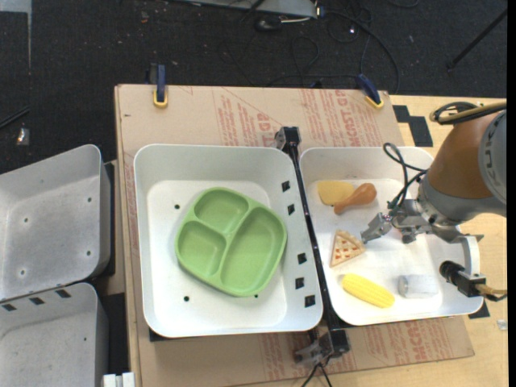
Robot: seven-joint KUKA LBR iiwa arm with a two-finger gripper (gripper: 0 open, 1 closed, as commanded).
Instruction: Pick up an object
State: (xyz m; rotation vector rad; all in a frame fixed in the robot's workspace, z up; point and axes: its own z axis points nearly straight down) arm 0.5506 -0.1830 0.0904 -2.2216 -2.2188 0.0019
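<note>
In right white bin (459, 309): light, stiff toy pizza slice (347, 249), best taken across edges; gripper (377, 228) fingers apart, empty.

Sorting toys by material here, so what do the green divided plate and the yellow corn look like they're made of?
The green divided plate looks like molded plastic: uniform colour, smooth matte surface, rounded compartment ridges. The yellow corn seems to be toy plastic or rubber, evenly bright yellow with a slight sheen; which one can't be told.
</note>
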